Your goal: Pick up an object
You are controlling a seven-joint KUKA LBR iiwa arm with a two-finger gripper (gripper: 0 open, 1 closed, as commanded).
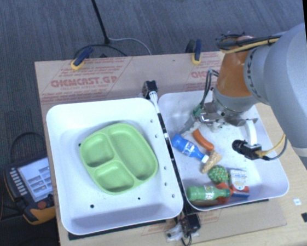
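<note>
Gripper [211,117] poised over right bin [276,185]; finger state cannot be told, nothing seen held. Nearest object: orange sausage [202,139], just below-left of gripper, long axis diagonal, beside blue bottle [188,147].

Green divided plate [119,156], white bins [60,125], blue bottle [187,146], orange carrot [202,139].

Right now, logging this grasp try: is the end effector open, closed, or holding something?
End effector: cannot be told; it hangs low over the right shallow white bin, above the small orange carrot-shaped toy.
</note>
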